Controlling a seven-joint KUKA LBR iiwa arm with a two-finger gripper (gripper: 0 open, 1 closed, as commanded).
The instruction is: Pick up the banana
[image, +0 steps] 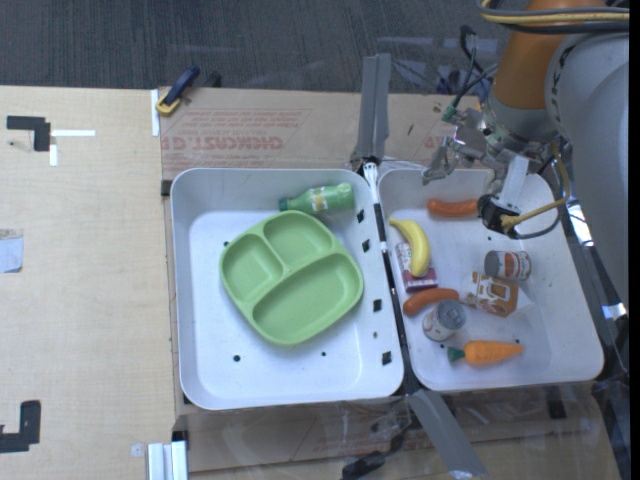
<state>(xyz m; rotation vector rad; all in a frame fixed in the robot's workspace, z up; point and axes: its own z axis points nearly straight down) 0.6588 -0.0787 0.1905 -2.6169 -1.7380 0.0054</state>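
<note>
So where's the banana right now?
The banana lies in the right bin, near its left wall, just above a sausage and below and left of another sausage.

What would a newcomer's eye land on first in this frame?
Probably the big green divided plate, lying slightly askew in the left bin with a green bottle behind it. Next, the right bin's clutter: a yellow banana near its left wall, and a carrot at the front. The arm's orange band looms at upper right.

gripper (447,158) low at upper right
</note>
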